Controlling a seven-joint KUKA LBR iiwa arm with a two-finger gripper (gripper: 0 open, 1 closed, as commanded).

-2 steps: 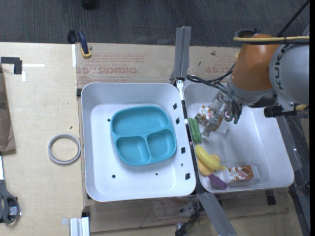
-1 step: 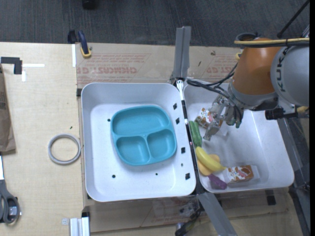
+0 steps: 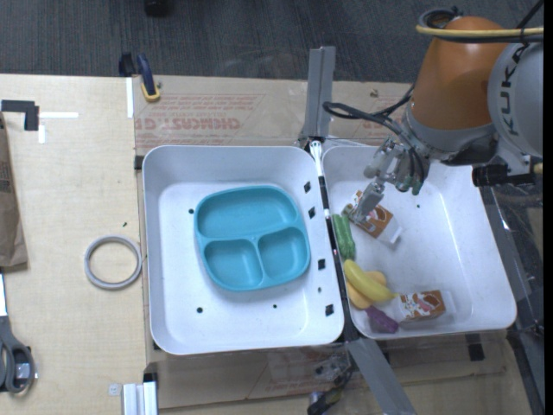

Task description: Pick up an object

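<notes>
The gripper [image 3: 370, 199] hangs over the small orange-and-white carton [image 3: 378, 221]; whether its jaws are spread I cannot tell. Closing off-centre could nudge the carton aside.

Arm [image 3: 484, 67]: cut off by the right edge.
Scissors [image 3: 13, 361]: cropped at the left edge, below the ring [image 3: 113, 261].
Gripper [image 3: 371, 199] fingers: too blurred to judge.

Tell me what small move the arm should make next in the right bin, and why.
Probably a short descent straight down. The end effector hangs just above the small orange-and-white carton near the right bin's left wall, with nothing visibly gripped. The green item and banana lie beside it, so dropping vertically should avoid them.
</notes>
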